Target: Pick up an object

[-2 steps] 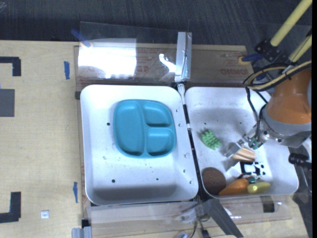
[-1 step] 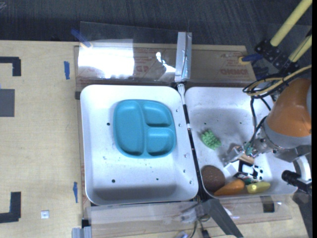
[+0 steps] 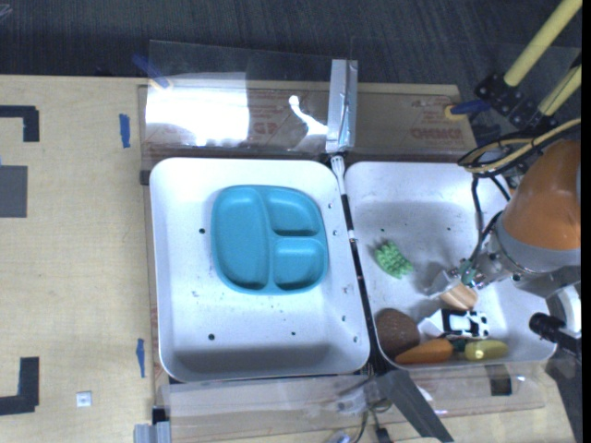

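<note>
In the right bin point(image 3: 406, 192) lie a green knobbly toy point(image 3: 392, 259), a brown rounded object point(image 3: 395, 329), an orange carrot point(image 3: 427, 351), a yellow piece point(image 3: 486, 348) and a black-and-white item point(image 3: 462, 323). A small tan object point(image 3: 459, 295) lies just under my gripper point(image 3: 468, 273), which reaches down from the right over the middle of that bin. The tan object sits at the gripper's tip, and I cannot tell whether they touch.
The left bin point(image 3: 185, 321) holds a blue divided plate point(image 3: 270, 238). The arm's orange band point(image 3: 552, 206) and cables hang over the right bin's right side. A clear plastic wall point(image 3: 240, 109) stands behind the bins.
</note>
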